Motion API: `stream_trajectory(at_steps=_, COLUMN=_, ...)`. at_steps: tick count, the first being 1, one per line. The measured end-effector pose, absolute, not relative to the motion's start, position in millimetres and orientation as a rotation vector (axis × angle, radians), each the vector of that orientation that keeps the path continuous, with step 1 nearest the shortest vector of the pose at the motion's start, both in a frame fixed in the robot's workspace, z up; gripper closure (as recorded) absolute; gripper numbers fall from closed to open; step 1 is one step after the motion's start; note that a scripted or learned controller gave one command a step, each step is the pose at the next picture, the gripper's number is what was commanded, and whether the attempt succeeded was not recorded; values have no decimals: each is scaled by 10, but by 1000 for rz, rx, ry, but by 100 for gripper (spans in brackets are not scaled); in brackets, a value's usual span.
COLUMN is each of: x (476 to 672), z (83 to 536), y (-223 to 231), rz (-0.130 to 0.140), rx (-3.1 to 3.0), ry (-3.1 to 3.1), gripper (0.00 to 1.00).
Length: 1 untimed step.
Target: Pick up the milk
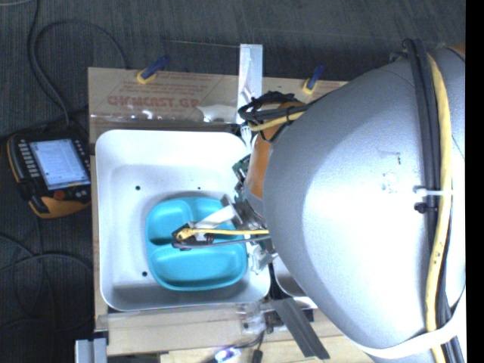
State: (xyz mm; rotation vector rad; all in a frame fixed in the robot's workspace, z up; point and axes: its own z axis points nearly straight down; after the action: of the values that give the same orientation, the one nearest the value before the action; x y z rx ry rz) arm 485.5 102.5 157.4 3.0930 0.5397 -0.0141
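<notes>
Gripper [239, 216], state I cannot tell, above blue plastic dish [197, 267] near shallow white bin's [121, 150] right wall; upper-left floor open.

**White Bin, Blue Tray, Grey Arm**

The bin [121, 165] was plain white, and the tray [200, 267] in it was a bright sky blue. The arm [363, 203] was a smooth pale grey with an orange band [259, 165]. The board [151, 100] behind was cardboard brown with faded reddish lettering. The two clamps [151, 69] on it showed yellow and blue. The pendant [49, 169] was black and orange with a pale screen. The floor [113, 13] was dark grey and finely ribbed.
</notes>
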Motion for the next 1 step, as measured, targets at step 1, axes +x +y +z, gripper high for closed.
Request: stream_trajectory(at_steps=1, x=4832, z=1827, y=193, rz=-9, rx=3123, ry=316, gripper=0)
